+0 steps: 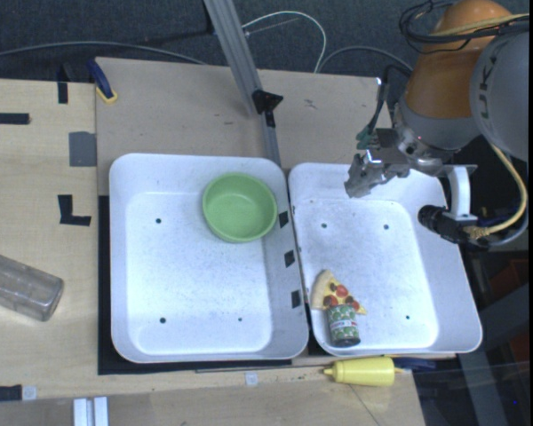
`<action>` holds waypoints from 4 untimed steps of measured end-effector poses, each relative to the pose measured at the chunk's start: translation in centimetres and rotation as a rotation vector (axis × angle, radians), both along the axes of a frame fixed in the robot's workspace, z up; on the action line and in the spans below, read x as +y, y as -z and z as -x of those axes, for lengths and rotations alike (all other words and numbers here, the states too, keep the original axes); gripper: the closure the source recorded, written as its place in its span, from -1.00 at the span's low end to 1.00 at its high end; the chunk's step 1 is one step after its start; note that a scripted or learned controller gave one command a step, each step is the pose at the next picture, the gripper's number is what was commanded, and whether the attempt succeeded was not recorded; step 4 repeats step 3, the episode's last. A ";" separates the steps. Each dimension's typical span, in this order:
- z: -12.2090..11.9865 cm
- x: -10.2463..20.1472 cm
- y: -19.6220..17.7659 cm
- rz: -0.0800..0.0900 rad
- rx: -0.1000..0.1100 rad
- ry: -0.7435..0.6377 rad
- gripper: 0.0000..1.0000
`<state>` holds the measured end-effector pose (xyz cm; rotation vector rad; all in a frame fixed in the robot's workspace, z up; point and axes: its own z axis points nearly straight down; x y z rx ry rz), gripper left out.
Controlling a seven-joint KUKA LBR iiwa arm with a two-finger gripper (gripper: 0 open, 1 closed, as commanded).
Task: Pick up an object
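A green bowl (239, 206) sits at the back of the left bin (138, 238). In the right bin (426, 264), near its front left corner, lie a pizza-slice toy (333, 291) and a small green can (343, 326), touching each other. My gripper (364, 177) hangs over the back edge of the right bin, well away from the toy and can, with nothing visible between its fingers.
A yellow mustard bottle (365, 372) lies on the bench just in front of the right bin. A clear plastic cylinder (18, 284) rests at the far left. A grey pole (240, 51) slants across the back of the bench. Cables (480, 229) hang by the arm.
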<state>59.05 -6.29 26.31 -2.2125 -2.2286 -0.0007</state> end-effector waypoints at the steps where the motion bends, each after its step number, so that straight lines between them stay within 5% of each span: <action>1: -0.8 4.9 1.7 0.001 0.003 0.001 1.00; 3: -3.5 15.3 2.4 -0.001 0.000 0.000 1.00; 4: -3.5 15.3 2.4 -0.001 0.000 0.000 1.00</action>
